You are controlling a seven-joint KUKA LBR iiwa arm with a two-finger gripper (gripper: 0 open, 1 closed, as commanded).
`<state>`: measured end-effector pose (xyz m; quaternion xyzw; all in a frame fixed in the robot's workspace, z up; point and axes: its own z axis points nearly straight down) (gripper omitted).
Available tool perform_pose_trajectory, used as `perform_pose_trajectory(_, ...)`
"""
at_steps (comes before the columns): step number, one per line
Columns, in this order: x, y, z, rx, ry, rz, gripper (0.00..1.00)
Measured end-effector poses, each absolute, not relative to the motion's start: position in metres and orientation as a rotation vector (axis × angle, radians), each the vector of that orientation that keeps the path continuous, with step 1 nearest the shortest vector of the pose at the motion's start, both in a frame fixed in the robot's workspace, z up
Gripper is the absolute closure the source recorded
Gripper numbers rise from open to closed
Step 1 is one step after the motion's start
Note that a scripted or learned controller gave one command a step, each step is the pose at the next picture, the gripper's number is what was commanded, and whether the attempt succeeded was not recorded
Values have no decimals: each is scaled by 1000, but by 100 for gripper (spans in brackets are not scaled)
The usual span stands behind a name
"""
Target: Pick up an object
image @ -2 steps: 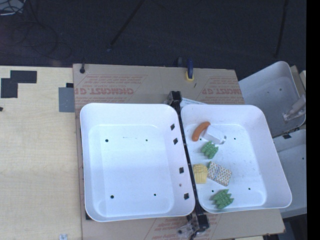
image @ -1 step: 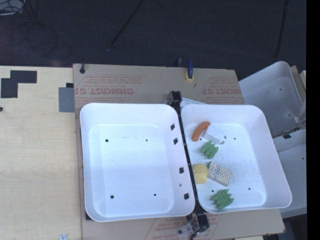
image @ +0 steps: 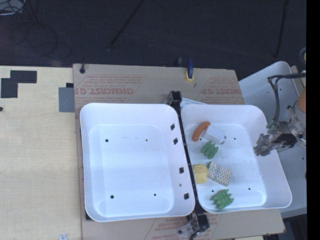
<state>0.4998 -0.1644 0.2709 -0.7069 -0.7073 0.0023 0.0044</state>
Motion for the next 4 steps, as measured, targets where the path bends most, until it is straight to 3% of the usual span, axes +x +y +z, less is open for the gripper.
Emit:
perform_pose_trajectory(1,476,-85,367,-2214,-2233,-8,100)
perform_pose_trajectory(2,476,19,447,-2212,-2235,-7,100)
perform_pose_trajectory(3,570,26,438,-2219,-2227,0,100)
perform_pose_trajectory(4,510,69,505,-2217,-2224,3,100)
